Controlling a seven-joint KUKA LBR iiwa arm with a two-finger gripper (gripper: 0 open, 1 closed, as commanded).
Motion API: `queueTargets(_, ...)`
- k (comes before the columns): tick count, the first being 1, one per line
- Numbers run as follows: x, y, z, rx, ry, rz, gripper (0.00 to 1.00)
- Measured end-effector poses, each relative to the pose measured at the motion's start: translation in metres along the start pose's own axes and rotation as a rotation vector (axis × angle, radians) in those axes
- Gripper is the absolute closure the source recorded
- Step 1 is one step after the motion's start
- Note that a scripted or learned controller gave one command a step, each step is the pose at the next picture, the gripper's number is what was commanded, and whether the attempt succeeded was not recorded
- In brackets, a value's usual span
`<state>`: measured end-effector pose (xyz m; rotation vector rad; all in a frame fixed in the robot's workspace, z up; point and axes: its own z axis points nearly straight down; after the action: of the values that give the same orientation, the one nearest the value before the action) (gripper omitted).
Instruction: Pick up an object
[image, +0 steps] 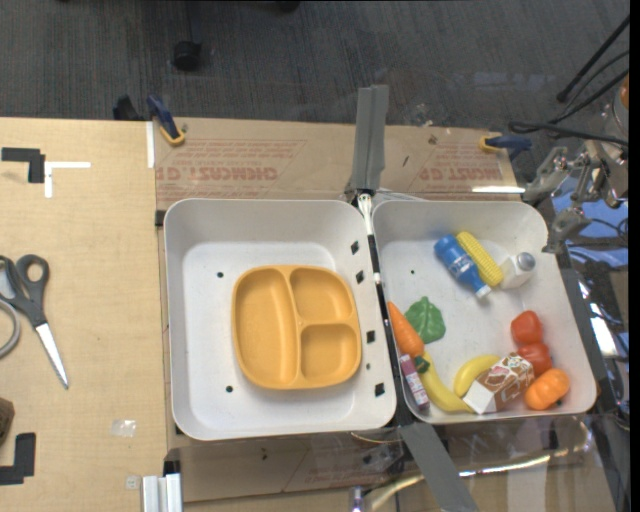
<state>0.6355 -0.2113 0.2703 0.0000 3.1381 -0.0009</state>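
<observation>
The right bin (415, 255) holds a loose pile of toy food. A blue bottle (458, 262) and a corn cob (481, 258) lie side by side near its back, with a small white bottle (515, 269) just to their right. A green leafy piece (425, 319) and a carrot (405, 331) lie by the left wall. At the front are two bananas (445, 392), a brown-and-white carton (500, 383), an orange fruit (546, 389) and two red pieces (528, 340).
The left bin (200, 300) contains a yellow divided plate (297, 327). Scissors (35, 310) lie on the bench at far left. Metal fittings and cables (585, 190) crowd the right bin's back right corner. A grey bar (370, 140) stands behind the joint between the bins.
</observation>
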Motion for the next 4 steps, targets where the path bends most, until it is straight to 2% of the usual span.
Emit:
queueTargets(1,0.040,0.027,0.139,0.000,0.001,0.103,0.00)
queueTargets(2,0.008,0.066,0.176,0.001,-0.003,0.235,0.00)
queueTargets(3,0.006,0.067,0.165,0.002,-0.009,0.231,1.00)
queueTargets(4,0.016,0.082,0.005,0.001,-0.002,0.258,1.00)
